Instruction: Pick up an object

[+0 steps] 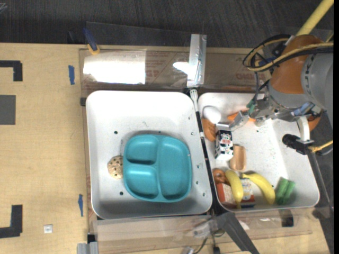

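Note:
My gripper (pixel 242 116) hangs low over the back of the right bin (pixel 299 165), under the orange-banded wrist. Just to its left lie a white egg-shaped object (pixel 212 112) and an orange piece (pixel 209 130). A small black-and-white carton (pixel 224 144) stands in front of the gripper, with a tan bun-like piece (pixel 239 157) beside it. At the bin's front are a yellow banana (pixel 249 184), a red packet (pixel 228 193) and a green object (pixel 285 190). I see nothing held.
The left bin (pixel 106 107) holds a teal divided plate (pixel 157 167) and a speckled cookie (pixel 115 166) at the plate's left. A raised divider (pixel 200 136) separates the bins. Cables loop around the wrist at the upper right.

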`<state>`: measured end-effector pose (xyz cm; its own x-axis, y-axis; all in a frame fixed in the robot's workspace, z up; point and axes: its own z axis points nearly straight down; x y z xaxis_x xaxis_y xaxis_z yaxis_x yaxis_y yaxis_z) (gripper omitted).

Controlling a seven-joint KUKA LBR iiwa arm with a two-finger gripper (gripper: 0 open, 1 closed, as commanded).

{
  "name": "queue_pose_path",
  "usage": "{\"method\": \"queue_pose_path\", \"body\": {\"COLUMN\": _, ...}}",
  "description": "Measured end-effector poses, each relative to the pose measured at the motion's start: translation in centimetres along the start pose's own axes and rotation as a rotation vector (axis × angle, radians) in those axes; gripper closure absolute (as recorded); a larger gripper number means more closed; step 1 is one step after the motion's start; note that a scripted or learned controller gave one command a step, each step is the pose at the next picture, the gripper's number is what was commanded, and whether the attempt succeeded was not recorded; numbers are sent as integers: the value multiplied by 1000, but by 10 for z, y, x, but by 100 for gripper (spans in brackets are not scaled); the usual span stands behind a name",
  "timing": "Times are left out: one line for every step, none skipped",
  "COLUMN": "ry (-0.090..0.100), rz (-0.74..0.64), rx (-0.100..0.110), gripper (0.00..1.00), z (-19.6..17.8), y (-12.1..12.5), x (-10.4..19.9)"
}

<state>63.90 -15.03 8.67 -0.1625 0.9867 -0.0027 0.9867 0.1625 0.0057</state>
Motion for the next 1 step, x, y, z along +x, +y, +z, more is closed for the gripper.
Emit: {"method": "queue_pose_path", "body": {"ry": 2, "rz": 83, "rx": 5, "gripper": 0, "z": -7, "y": -75, "x": 30}}
